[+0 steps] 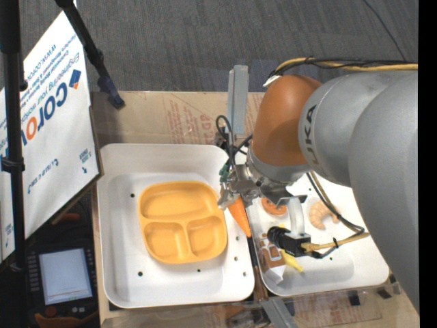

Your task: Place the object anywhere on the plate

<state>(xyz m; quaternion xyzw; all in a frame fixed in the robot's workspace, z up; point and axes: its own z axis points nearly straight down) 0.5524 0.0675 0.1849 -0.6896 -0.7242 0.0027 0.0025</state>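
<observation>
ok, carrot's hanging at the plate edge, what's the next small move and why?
Probably shift left a little before releasing. The pincer has the orange carrot hanging over the gap between the two bins, just right of the yellow plate rim. Dropped here, it would likely land off the plate, or catch on its edge.

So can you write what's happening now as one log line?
gripper: over bins' shared edge | long orange carrot-shaped toy: between fingers | yellow three-compartment plastic plate: left bin, bare

I worked in a robotics lab: two white bins (109,183) sat on a cardboard-topped bench (177,115), a printed signboard (51,115) leaned at frame left, grey carpet (205,26) above.
</observation>
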